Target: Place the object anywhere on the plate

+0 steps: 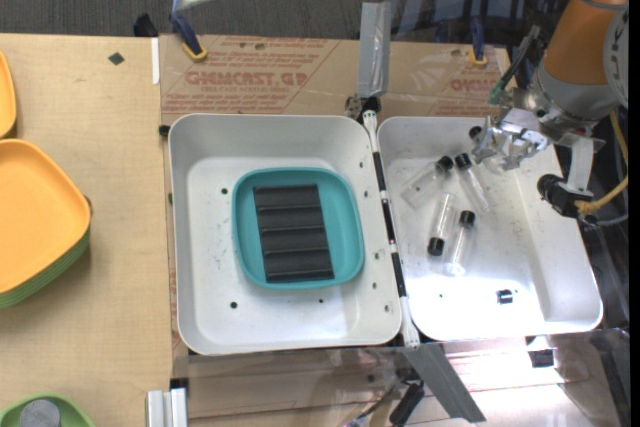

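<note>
Over the right bin, the gripper, its state I cannot tell, hangs near clear vials lying there, light, slippery, likely fragile: grasp mid-barrel, crosswise, for the plate.

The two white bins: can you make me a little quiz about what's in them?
1. True or false: the teal plate sits in the left bin.
2. Where do the clear vials with black caps lie?
A. on the plate
B. in the right bin
C. on the wooden bench
3. Fill in: the hand hangs over the ____ bin.

Key: 1 true. 2 B. 3 right; it is above that bin's far part, near the vials, and the plate carries just its own dark ribbed insert.
</note>
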`<move>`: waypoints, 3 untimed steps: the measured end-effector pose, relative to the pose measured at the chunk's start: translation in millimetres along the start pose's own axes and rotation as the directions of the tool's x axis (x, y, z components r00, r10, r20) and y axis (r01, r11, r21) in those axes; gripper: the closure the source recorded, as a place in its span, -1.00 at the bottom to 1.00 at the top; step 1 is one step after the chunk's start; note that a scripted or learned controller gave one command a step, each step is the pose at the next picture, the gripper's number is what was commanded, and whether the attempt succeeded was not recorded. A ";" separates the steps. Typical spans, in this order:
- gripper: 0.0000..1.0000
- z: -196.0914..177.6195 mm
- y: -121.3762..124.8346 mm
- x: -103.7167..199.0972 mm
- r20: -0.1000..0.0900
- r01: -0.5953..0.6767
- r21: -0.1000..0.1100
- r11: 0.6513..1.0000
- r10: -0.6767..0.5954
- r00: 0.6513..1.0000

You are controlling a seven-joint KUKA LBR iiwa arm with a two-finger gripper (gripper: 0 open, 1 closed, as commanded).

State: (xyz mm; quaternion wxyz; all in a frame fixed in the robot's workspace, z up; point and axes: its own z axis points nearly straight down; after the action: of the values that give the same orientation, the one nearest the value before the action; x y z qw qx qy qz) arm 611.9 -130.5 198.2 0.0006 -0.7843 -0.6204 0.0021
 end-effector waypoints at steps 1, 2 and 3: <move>1.00 7.7 -59.7 63.7 -0.001 0.192 0.000 0.981 -0.192 0.981; 1.00 -1.3 -130.6 114.6 -0.001 0.280 0.000 0.960 -0.280 0.960; 1.00 8.2 -108.5 185.2 0.000 0.443 0.000 0.896 -0.443 0.896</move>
State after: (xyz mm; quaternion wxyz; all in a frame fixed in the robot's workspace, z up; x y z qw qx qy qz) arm 548.9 74.7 189.9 0.0007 -0.6225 -0.7826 0.0018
